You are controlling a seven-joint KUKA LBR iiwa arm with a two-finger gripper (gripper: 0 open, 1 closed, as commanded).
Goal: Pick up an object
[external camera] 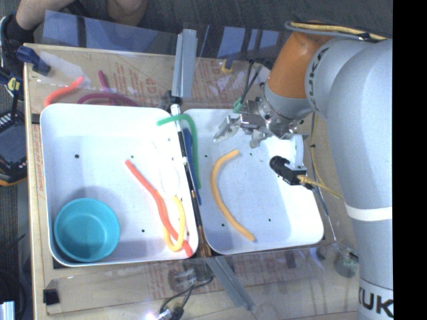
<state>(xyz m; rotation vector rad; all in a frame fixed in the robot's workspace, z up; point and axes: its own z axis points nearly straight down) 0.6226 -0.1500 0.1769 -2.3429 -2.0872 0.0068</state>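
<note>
We see the arm [360, 112] reaching in from the right of the frame, with its jaws over the upper part of the right bin [313, 229], near that bin's top rim. The jaws look spread apart, with nothing between them.

Nearest task thing is a yellow-orange strip [223, 192]. It is curved and lies on the right bin's floor just below and left of the jaws, not touching them. It runs from the bin's upper middle down toward its lower middle.

In the left bin [47, 179]:
- teal bowl [87, 229], upright, lower left corner
- orange-red strip [147, 185] through the middle
- yellow loop [179, 229] at lower right, crossing that strip's lower end

A green strip [175, 119] and a blue strip [189, 145] lie along the rims where the bins meet. On the worktop [133, 69] above the left bin we mark an orange strip [63, 91] and a magenta tube [107, 99].
</note>
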